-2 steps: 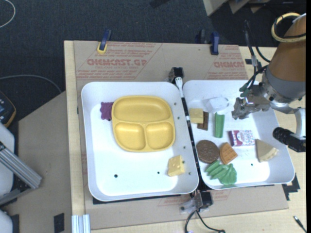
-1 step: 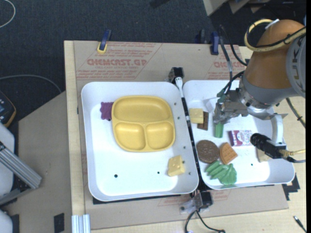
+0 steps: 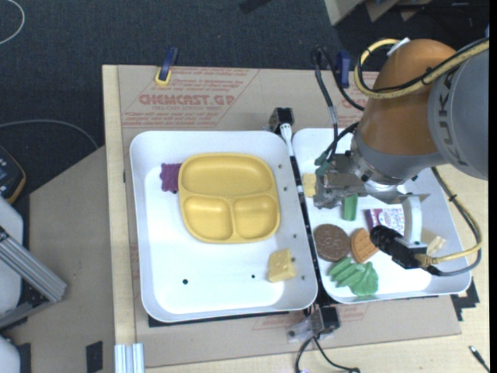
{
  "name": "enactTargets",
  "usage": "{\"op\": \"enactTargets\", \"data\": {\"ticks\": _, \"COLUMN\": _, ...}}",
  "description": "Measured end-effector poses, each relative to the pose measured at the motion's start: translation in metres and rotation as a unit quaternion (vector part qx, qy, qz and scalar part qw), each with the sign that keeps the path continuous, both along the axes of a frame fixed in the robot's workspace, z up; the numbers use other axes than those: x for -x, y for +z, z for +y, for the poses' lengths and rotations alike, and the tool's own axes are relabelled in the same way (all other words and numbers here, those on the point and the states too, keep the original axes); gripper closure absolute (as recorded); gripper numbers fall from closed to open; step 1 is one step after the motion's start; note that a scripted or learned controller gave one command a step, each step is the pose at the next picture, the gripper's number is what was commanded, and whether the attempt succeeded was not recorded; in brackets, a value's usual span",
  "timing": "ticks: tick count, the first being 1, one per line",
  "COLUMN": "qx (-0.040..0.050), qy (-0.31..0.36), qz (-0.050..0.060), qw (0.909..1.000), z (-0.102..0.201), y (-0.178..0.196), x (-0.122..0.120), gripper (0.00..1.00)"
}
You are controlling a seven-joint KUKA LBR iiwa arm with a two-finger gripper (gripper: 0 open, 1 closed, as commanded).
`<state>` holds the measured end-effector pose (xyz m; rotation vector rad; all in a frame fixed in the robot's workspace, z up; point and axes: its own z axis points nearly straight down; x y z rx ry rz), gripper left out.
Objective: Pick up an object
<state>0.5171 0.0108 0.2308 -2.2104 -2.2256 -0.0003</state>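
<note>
My gripper (image 3: 335,194) hangs low over the left part of the right bin (image 3: 435,286), under the orange-banded wrist. A small green cylinder (image 3: 349,207) stands right at its lower edge; whether it is held I cannot tell. Just in front lie a brown round cookie (image 3: 332,242), a small orange piece (image 3: 362,245) and a green leafy toy (image 3: 356,277). A white and purple packet (image 3: 392,220) lies to the right of the gripper. A small yellow piece (image 3: 309,184) sits by the bin's left wall.
The left bin (image 3: 155,286) holds a yellow divided plate (image 3: 229,195), a purple piece (image 3: 168,177) at its left and a yellow cheese wedge (image 3: 281,266) near the front right. A pale yellow bit (image 3: 436,245) lies at the right bin's right side.
</note>
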Motion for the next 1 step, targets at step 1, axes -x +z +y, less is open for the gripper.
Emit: {"op": "enactTargets", "data": {"ticks": 1, "qx": 0.0012, "qy": -0.003, "qz": 0.001, "qw": 1.0000, "z": 0.0121, "y": -0.0169, "x": 0.0061, "gripper": 1.00}}
